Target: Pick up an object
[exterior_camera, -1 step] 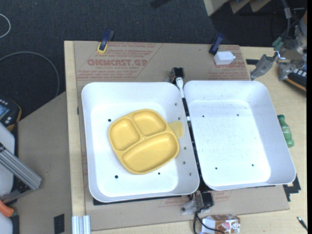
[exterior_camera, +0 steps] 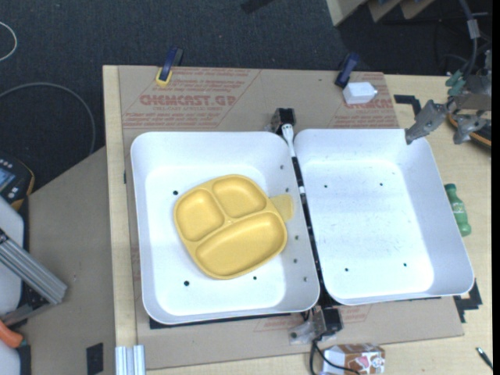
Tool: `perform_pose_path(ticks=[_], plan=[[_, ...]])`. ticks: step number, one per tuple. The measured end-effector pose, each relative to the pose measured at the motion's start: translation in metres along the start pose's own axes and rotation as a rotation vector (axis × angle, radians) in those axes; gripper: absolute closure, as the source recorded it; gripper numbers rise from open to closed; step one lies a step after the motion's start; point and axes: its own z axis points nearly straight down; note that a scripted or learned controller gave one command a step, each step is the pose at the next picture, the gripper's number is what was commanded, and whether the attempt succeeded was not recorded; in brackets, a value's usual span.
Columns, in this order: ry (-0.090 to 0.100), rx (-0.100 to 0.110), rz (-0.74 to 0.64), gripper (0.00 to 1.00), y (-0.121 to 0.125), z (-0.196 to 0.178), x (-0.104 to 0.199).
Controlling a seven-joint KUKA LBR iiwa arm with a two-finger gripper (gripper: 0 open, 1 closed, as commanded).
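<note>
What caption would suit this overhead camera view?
Yellow divided plate in the left white bin; claw poised by the right bin's far corner.

Two shallow white plastic bins sit side by side on the bench: the left bin [exterior_camera: 148, 209] at about nine o'clock from the centre and the right bin [exterior_camera: 437, 209] at about three o'clock. There is one yellow three-compartment plastic plate [exterior_camera: 229, 225], lying in the left bin, and one two-finger metal gripper [exterior_camera: 426, 119] at about two o'clock, near the right bin's far corner. Two blue-handled clamps show at the board's far edge, one [exterior_camera: 168, 65] at eleven o'clock and one [exterior_camera: 348, 69] at one o'clock, with one small white block [exterior_camera: 359, 93] just beside the latter.
</note>
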Motion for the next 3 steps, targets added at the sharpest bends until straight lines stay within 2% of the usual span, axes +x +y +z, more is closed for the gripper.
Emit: perform_pose_path(ticks=[1,2,3], plan=[[-0.003,-0.008,0.001,0.0,-0.05,-0.055,0.02],[0.0,-0.015,-0.008,0.0,-0.099,-0.152,0.11],[-0.004,-0.006,0.002,1.0,-0.098,-0.157,0.105]])
